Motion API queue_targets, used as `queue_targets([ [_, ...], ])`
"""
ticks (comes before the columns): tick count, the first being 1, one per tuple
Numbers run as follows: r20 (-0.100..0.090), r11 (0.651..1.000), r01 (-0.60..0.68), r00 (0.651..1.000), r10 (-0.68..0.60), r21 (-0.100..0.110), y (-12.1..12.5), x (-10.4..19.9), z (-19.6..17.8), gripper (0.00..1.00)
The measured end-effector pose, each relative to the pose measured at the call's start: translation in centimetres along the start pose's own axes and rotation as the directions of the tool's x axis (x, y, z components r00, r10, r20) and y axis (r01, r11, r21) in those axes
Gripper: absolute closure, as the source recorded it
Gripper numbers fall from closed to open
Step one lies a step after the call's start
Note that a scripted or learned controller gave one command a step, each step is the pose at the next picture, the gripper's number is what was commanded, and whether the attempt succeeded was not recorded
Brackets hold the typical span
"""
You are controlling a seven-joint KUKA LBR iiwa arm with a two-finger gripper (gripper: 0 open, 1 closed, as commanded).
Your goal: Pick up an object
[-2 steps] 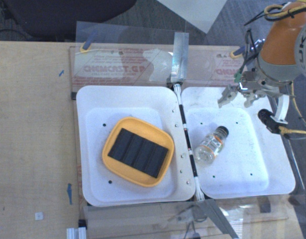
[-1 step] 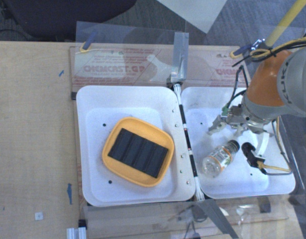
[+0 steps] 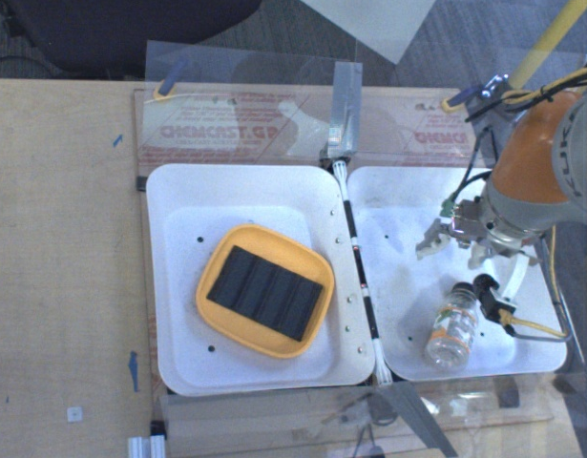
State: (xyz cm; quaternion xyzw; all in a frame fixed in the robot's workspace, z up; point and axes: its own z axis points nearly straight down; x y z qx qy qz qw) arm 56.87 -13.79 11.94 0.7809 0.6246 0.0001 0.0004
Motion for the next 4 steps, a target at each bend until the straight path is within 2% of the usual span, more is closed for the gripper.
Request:
queue_targets([
  [1,0.001,1.000,0.023,1.000,-0.023,-0.006,-3.4,-6.1,3.1,0.00],
  [2,0.002,0.957,0.291,0.957,-0.291,-0.009,-5.3,-5.2,3.1,0.00],
  [3,0.004,0.957,0.288,0.958,-0.288,-0.015,-5.1,-5.2,2.0,1.00],
  [4,0.004,0.957,0.288,0.957,-0.288,-0.015,-5.1,-5.2,2.0,0.00],
])
